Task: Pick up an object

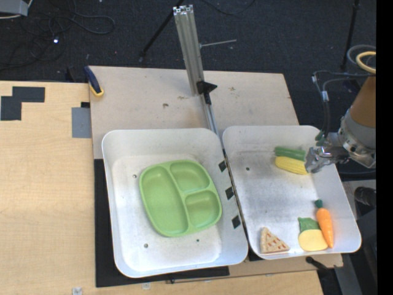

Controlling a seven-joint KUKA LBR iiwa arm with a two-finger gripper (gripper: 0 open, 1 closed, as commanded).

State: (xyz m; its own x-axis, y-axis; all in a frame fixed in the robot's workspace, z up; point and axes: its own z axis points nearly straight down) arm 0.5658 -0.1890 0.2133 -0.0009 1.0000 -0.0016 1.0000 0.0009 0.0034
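Note:
In the right bin [270,192] a toy corn cob [290,161], yellow with a green husk end, lies near the far right side. My gripper [317,159] sits just to the right of the cob, close to its end, low over the bin's right rim. Near the front right corner lie an orange carrot [325,225], a yellow and green piece [311,236] and a triangular waffle slice [272,241]. The left bin [116,165] holds a green divided plate [180,196].
A metal post [189,48] rises behind the bins on the board at the back. The arm's wrist with its orange band [368,106] stands at the right edge. A wooden tabletop [43,189] lies to the left.

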